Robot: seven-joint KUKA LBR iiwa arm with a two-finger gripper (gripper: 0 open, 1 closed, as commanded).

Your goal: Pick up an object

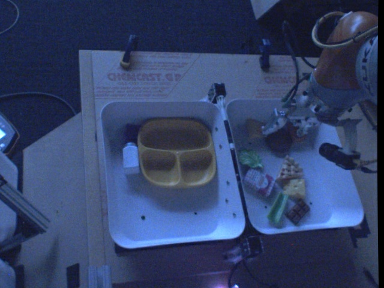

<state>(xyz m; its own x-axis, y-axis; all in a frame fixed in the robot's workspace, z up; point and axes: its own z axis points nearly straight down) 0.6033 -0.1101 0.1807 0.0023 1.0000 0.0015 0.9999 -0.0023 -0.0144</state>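
The right bin (336, 206) holds several small items: a green leafy piece (251, 158), a red and white pack (259, 183), a tan waffle-like piece (289, 170), a yellow wedge (294, 188), a green stick (277, 207) and a dark chocolate block (298, 211). A dark brown lump (279, 141) lies at the bin's back, with a lighter brown piece (254, 128) to its left. My gripper (281, 125) hangs low over the back of this bin, right above the dark brown lump. The dim light hides whether it touches the lump.
The left bin (114, 209) carries a yellow divided plate (177, 152) and a small white bottle (130, 158) at the plate's left side. The ridge where the two bins meet (233, 161) runs just left of the items. A black cylinder (336, 155) sticks out below the wrist.
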